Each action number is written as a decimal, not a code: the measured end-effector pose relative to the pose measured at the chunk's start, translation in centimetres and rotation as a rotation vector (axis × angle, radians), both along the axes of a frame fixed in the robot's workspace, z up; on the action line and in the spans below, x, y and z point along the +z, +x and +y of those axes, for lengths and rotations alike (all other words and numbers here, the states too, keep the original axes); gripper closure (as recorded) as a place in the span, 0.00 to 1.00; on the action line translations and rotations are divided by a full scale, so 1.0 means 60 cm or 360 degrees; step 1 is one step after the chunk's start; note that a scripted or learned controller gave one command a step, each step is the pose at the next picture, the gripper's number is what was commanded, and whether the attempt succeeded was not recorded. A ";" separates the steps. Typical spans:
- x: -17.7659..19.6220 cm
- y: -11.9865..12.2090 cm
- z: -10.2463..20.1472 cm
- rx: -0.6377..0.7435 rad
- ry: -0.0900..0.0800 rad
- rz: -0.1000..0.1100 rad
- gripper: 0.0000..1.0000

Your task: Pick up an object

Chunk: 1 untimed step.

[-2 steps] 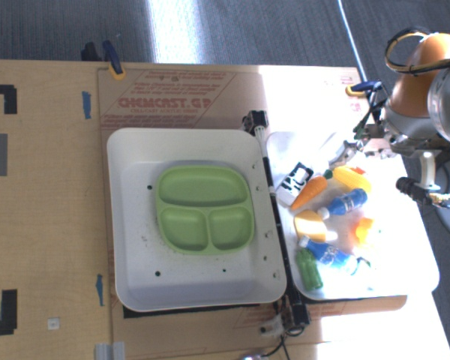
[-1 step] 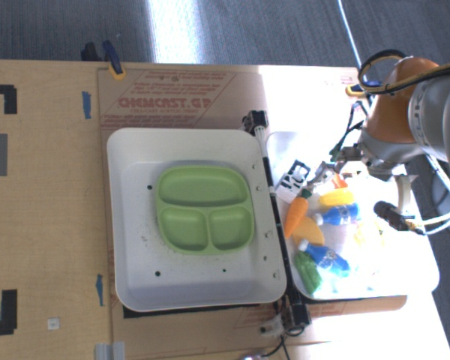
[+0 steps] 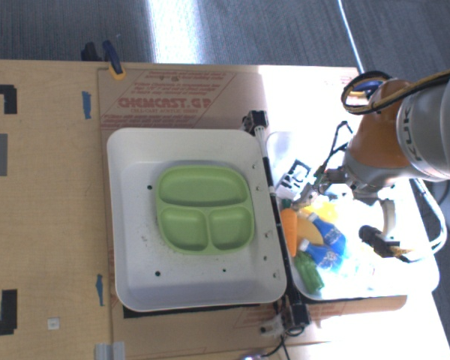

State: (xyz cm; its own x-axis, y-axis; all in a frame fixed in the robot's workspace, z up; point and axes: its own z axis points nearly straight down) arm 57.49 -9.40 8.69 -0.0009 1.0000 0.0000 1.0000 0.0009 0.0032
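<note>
My gripper (image 3: 309, 188) hangs low over the left part of the right bin (image 3: 405, 280), at the end of the grey and orange arm. Just below it lie several small objects in a cluster: an orange piece (image 3: 289, 231) along the bin's left wall, a yellow piece (image 3: 319, 214), a blue piece (image 3: 328, 244) and a green piece (image 3: 309, 274). The gripper is above the top of the yellow and orange pieces. Glare on the right bin washes out detail around it.
The left bin (image 3: 127, 201) holds a green divided plate (image 3: 205, 207). A black clamp (image 3: 254, 121) sits at the top of the divider between the bins. Cables (image 3: 360, 88) loop off the arm. Brown cardboard (image 3: 45, 201) covers the bench to the left.
</note>
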 end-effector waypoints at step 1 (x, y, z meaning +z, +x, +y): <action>0.000 -0.075 -0.017 -0.0002 -0.0002 -0.0004 0.00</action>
